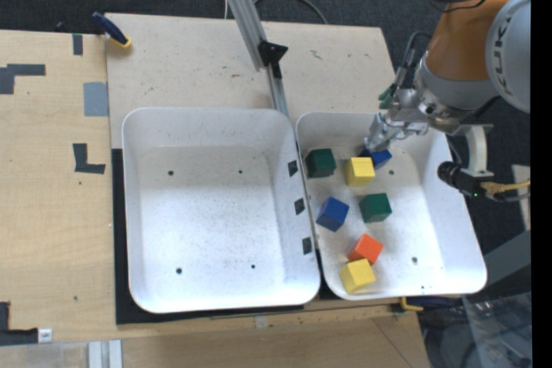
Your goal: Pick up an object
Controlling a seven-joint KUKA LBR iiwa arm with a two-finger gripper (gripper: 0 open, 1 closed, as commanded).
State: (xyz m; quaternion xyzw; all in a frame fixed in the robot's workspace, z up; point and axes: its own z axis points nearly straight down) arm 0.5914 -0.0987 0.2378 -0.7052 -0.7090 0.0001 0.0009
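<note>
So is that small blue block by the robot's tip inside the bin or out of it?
Inside: the blue block lies within the right bin.

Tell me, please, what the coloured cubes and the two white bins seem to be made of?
The cubes, such as the yellow cube and the orange cube, look like painted wood or dense foam: flat matte colour, crisp edges, no glare. The bins, seen at the left bin and right bin, look like thin moulded plastic: rounded rims, faintly speckled white surface.

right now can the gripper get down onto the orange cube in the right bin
Probably yes. The orange cube lies top exposed, with only a yellow cube close beside it; the gripper hangs farther back over a small blue block.
</note>
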